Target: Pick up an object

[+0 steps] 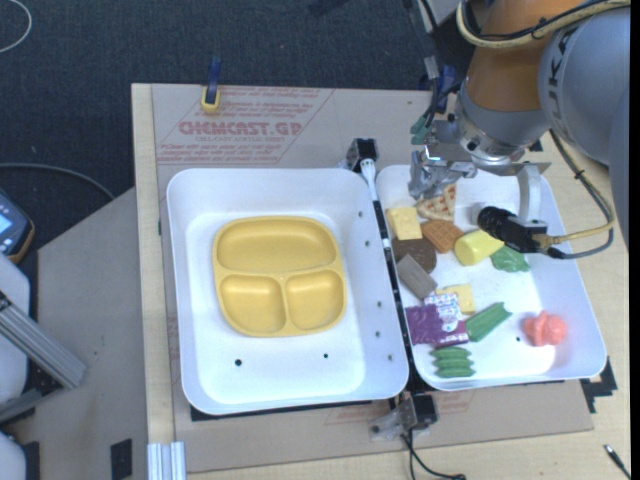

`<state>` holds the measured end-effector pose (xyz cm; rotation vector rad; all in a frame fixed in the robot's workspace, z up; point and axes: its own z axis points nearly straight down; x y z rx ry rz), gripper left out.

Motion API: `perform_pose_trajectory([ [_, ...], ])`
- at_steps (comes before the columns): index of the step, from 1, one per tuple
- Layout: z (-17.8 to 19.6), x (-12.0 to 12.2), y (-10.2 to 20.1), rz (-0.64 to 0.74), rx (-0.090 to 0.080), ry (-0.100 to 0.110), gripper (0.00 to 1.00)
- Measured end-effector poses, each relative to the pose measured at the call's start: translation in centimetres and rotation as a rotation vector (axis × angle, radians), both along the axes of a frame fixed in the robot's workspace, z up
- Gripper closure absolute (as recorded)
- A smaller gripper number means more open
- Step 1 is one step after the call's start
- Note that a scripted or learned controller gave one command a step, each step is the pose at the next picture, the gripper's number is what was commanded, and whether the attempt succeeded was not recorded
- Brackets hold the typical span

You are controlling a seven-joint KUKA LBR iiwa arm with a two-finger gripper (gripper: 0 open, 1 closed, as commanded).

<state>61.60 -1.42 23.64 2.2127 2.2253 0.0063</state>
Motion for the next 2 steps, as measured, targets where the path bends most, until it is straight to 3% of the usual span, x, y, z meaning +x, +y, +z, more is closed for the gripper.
perform_pose_trajectory([
  [1, -1.8, 1.6, 4.9, -0.002, -0.001, 0.001, 1.00],
  [2, -0.4, 2.0, 6.5, -0.003, 0.000, 0.001, 1.00],
])
